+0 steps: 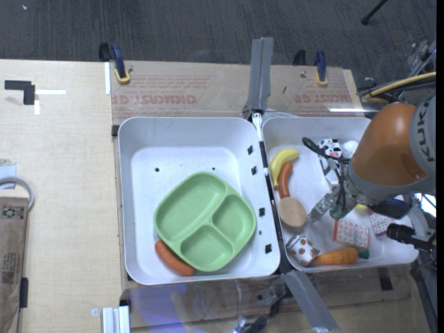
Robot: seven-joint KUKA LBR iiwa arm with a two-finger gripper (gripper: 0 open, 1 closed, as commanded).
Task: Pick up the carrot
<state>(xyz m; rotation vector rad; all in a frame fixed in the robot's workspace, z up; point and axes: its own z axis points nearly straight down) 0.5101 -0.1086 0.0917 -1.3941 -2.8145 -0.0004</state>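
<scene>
Bins are sitting side by side on the surface (62, 151), a left bin (132, 186) carrying a green divided plate (205, 220) with an orange sausage-like piece (173, 259) tucked against the plate's near-left rim, and a right bin (295, 127) carrying the smaller clutter. The arm (388, 151) is reaching in over the right bin's right half, its orange band hiding much of the wrist. The end effector (331, 205) is hanging near the middle of the right bin, and from this slanted angle I cannot tell its state.

The carrot (336, 257) is lying along the near edge of the right bin, toward the near-right corner, its long axis running roughly parallel to that edge, the green top pointing right and the tapered tip pointing left toward a small printed carton (303, 250) just beside it. From the end effector it is lying toward the near edge, close by and only slightly to the right. A good grasp is probably calling for a descent toward that edge with the closing direction set across the carrot's long axis, while the bin wall just behind it is leaving little room.

A banana (283, 162), a red sausage (284, 177) and a round tan piece (292, 211) are resting along the bin's left side, well clear of that path.
</scene>
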